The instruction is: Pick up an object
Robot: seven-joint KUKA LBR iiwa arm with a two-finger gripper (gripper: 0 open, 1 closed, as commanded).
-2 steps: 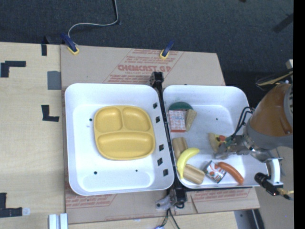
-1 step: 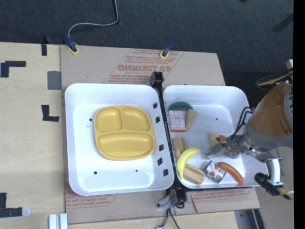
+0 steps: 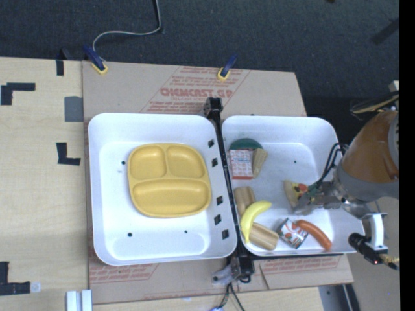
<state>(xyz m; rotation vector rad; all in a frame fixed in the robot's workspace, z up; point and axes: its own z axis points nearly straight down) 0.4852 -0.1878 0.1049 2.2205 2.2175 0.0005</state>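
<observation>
Hidden or unclear: the gripper (image 3: 310, 198) sits low in the right bin (image 3: 311, 129), and the arm's grey wrist and orange band cover much of it; whether it is open or closed, I cannot tell.
Small yellow item (image 3: 295, 190): lies just beside the gripper tip, partly covered by it; too small to make out what it is, and nothing shows it being gripped.
Arm (image 3: 369, 161): cut off at the right side of the view.
Bins: two, side by side; the left bin (image 3: 107, 131) and the right bin touch along a black clipped seam.
Left bin contents: one yellow divided tray (image 3: 170, 179), three compartments.
Right bin contents, counted: one red-and-white carton (image 3: 241, 162) near the seam, lying over one green-topped round item (image 3: 246, 144); one banana (image 3: 253, 215); two tan bread-like rolls, the upper roll (image 3: 243, 196) partly under the banana and the lower roll (image 3: 262, 236) touching the banana; one small can (image 3: 292, 232) on its side; one red sausage (image 3: 314, 234) just beside the can.
Clamps: two, blue and yellow, at the cardboard's far edge, the left clamp (image 3: 96, 61) and the right clamp (image 3: 226, 70).
</observation>
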